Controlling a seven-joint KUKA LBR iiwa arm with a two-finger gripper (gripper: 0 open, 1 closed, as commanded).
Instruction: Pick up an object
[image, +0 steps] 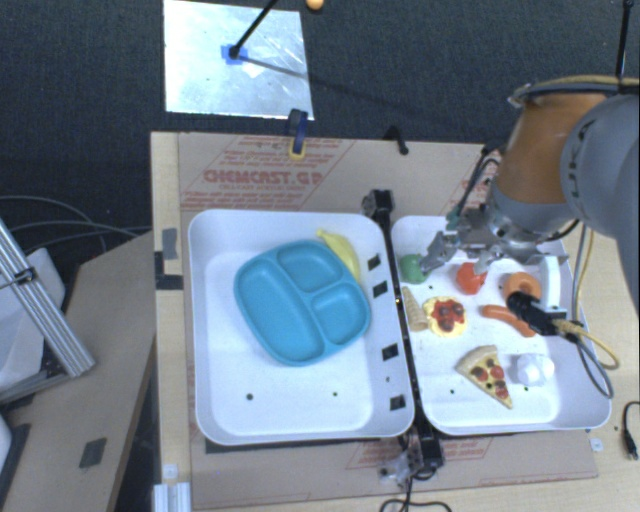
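The right bin (575, 400) holds several toy foods: a green piece (410, 267), a red tomato (470, 277), an orange round piece (521, 287), an orange carrot (503, 317), a small round pizza (446, 315), a pizza slice (487, 373), a white piece (533, 368) and a cone (413, 308). My gripper (462, 257) hangs over the back of this bin, just above the tomato and right of the green piece. Its fingers stand open, with nothing between them.
The left bin (230, 400) holds a blue divided plate (300, 300) with a yellow banana (342, 252) behind it. A black divider (392, 300) runs between the bins. A black cable (590, 350) trails along the right bin's edge.
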